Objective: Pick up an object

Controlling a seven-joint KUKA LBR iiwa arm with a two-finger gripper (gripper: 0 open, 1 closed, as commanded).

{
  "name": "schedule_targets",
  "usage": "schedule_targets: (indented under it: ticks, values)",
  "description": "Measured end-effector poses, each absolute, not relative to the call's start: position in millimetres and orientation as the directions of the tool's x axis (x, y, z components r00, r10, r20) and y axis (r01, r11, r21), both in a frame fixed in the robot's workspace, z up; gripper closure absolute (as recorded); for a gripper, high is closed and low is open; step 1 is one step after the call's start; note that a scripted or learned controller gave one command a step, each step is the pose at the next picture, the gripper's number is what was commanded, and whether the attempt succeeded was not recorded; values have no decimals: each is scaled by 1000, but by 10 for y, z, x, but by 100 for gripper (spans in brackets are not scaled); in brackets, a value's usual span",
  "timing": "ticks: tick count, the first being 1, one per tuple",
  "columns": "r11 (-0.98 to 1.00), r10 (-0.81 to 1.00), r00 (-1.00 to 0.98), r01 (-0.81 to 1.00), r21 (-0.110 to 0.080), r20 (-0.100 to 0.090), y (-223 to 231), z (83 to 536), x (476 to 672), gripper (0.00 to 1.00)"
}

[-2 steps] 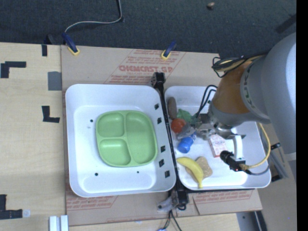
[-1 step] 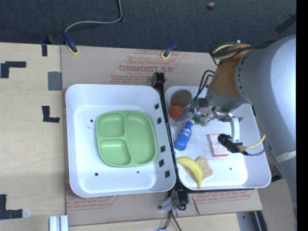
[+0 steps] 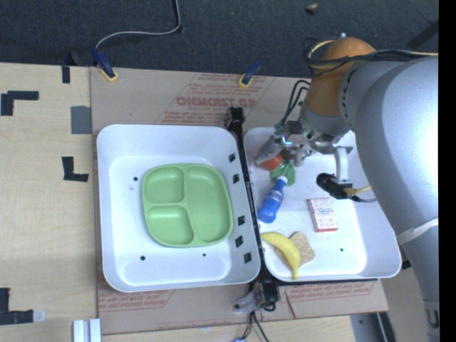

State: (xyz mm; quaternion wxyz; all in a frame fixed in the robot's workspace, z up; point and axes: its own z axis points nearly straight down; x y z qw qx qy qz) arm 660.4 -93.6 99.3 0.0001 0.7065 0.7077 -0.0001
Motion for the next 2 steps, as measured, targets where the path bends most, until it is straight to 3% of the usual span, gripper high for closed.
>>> schedule_targets:
  ticks: [1,2]
  values:
    - [2,1000,-2,1000,0,-2,-1047,854,6686,0]
    - [3,1000,-3,1000,4,-4,-1048,970,6698,100]
